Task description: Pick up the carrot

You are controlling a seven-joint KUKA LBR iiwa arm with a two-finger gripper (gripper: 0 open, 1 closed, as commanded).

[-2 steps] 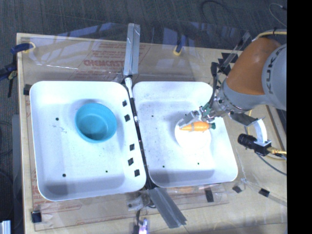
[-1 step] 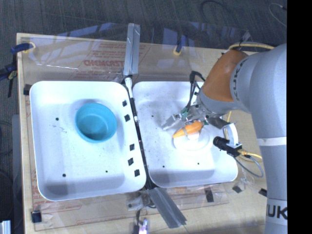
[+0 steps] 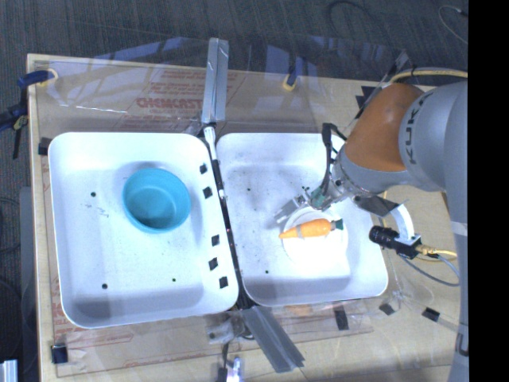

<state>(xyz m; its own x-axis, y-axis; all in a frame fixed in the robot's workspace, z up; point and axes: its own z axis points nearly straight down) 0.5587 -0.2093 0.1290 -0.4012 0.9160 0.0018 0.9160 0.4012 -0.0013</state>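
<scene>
Grey-fingered gripper [image 3: 306,201], jaws apart, hovering just above and left of carrot [image 3: 311,229]. Carrot lying flat in right bin [image 3: 262,281], untouched. Best to drop lower, straddle the orange middle crosswise, close squarely. Blue bowl [image 3: 157,200] well away left.

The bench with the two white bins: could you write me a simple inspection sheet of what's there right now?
Surface: wooden bench bearing a left bin and a right bin, side by side.
Job's things: carrot lying on a white plate in the right bin.
Clutter: blue bowl in the left bin.
Grippers: gripper low over the right bin, just above the carrot; nothing seen between its fingers.
Cables: yellow cable at the bench's right; black cable on the floor.
Surroundings: dark carpet; blue clamp at the bench corner.
</scene>
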